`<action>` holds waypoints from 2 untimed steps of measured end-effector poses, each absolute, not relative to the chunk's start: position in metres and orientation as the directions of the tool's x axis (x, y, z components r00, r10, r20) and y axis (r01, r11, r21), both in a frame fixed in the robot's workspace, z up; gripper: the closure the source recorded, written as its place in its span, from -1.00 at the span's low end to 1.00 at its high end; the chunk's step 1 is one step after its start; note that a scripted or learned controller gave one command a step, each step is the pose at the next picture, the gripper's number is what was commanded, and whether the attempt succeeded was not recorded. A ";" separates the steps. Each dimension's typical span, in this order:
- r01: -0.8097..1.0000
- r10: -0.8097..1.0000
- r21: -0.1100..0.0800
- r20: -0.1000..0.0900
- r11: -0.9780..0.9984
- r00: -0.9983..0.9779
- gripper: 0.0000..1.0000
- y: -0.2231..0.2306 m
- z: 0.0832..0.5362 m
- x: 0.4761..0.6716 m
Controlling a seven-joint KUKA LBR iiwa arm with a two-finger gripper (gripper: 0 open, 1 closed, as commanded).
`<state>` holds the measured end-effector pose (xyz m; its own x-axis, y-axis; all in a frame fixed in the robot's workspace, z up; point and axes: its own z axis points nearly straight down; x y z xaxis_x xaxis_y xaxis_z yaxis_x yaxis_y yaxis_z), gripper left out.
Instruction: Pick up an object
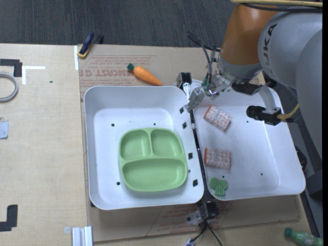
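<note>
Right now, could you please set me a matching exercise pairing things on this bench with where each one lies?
Things:
1. green divided plate
2. toy carrot
3. small green piece
4. blue clip

Places:
A. near corner of the right bin
B. bench's far edge, beyond the bins
C. middle of the left bin
D. on the cardboard behind the left bin

Pairs: 1-C, 2-D, 3-A, 4-B

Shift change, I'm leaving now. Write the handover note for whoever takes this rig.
Gripper: low over the far-left corner of the right bin, nothing seen held.
Right bin holds two patterned packets, upper and lower, plus a small green piece by the near wall.
Left bin holds a green divided plate.
A toy carrot lies on the cardboard behind the bins.
Done: no pick visible.
Left: grasp and lift one object.
</note>
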<state>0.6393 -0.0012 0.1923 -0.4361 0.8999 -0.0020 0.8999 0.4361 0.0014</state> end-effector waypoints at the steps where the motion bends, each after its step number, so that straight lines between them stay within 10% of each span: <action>1: 0.765 0.765 0.001 -0.002 0.644 -0.644 -1.00 -0.035 0.193 0.593; 2: 0.667 0.667 0.001 -0.002 0.745 -0.745 -1.00 -0.008 0.192 0.602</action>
<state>0.6023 -0.0080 0.1924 -0.7447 0.6674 -0.0022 0.6674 0.7447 0.0011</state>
